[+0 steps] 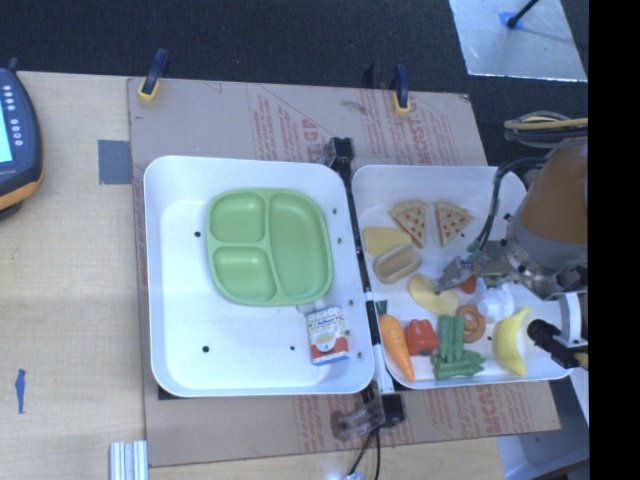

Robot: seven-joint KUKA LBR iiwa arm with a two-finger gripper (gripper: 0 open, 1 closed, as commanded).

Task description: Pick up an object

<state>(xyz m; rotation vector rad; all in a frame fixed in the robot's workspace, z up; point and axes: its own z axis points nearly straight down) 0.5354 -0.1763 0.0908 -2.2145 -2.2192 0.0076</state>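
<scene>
Crowding right bin (372,183), toys (420,268) reach rim; end effector (462,268) among them.

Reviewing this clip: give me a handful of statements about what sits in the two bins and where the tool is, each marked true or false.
1. The green divided plate lies in the left bin. True.
2. The small carton sits in the right bin. False: it lies in the left bin, just below the plate's lower right corner.
3. The carrot lies near the right bin's lower left corner. True.
4. The tool hovers over the left bin. False: it is over the right bin, among the toy foods.
5. The two waffle wedges lie on the green plate. False: they lie in the right bin's upper part.
</scene>
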